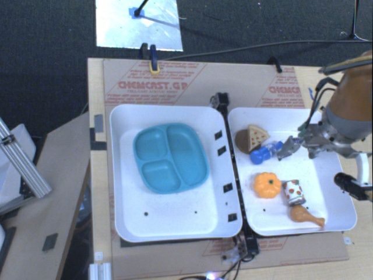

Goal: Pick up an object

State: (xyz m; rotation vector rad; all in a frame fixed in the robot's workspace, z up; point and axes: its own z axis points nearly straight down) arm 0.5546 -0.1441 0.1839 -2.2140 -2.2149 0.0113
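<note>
Left bin [125,214]: shallow, white, on the bench beside its twin.
Plate [171,157]: turquoise, three compartments, lying flat in the left bin's middle.
Divider [228,162]: dark strip with clips, running between both bins.
Right bin [338,206]: white, bearing five small items.
Brown wedge [252,137]: cheese-like piece with holes, near the right bin's upper left corner.
Blue object [265,153]: small, cylinder-like, just below the wedge, touching or nearly touching the pincer tips at its right end.
Orange pumpkin [267,185]: round toy, below the blue object, well apart from the pincer.
Spotted can [293,192]: white with red dots, just right of the pumpkin.
Drumstick [306,216]: tan, lying near the bin's front edge.
Gripper [289,147]: grey, reaching leftward; opening width impossible to tell, nothing visibly held between fingers.
Arm [349,107]: orange band above the wrist, at far right.
</note>
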